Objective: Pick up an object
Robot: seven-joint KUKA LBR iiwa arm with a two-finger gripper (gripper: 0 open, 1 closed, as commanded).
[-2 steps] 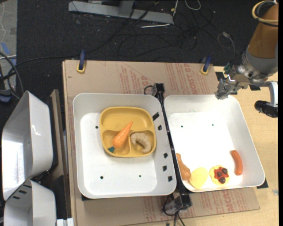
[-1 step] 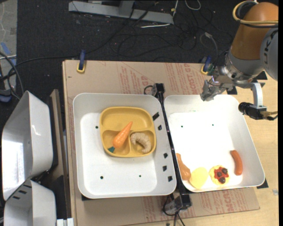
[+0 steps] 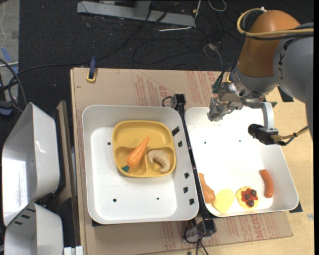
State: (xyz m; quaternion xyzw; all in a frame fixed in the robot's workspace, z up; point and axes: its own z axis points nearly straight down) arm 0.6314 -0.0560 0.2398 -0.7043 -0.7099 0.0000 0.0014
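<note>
Jaws (image 3: 218, 113) above right bin's (image 3: 234, 144) far corner, opening unclear. Carrot (image 3: 138, 152), shrimp (image 3: 160, 160) in yellow plate (image 3: 144, 130).

A robotics lab: a cardboard-topped worktop (image 3: 134, 82) bears two white bins (image 3: 94, 149) of toy food, with loose cables (image 3: 149, 35) trailing over the dark floor beyond its far edge.

- A light brown bench top (image 3: 144, 84) with faint red printed lettering sits in the middle of a dark floor (image 3: 45, 35).
- Black cables (image 3: 149, 37) trail across the floor above the bench.
- A grey metal bar (image 3: 134, 12) lies near the top edge.
- White plastic containers (image 3: 27, 149) stand at the left.
- Even, bright light falls from overhead.
</note>
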